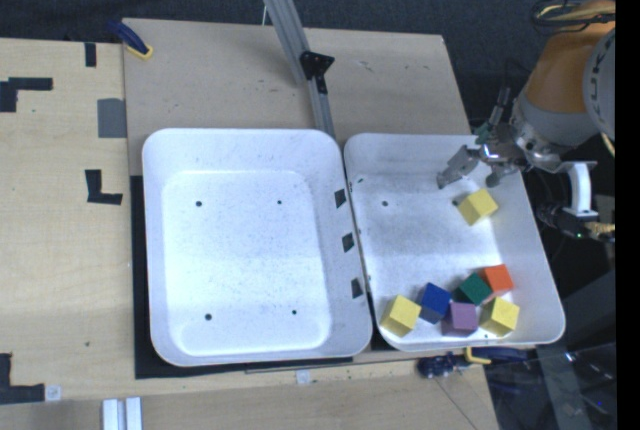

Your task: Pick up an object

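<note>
Arm over the right bin, a yellow block just below its gripper.

Camera view: the gripper (472, 168) hangs spread open and grasps nothing; the yellow block (477, 206) lies apart from it on the right bin (400, 238). Near that bin's front edge cluster a second yellow block (402, 315), blue block (434, 302), purple block (462, 317), green block (474, 290), orange block (497, 278) and third yellow block (503, 316). The left bin (240, 248) sits alongside.
</note>
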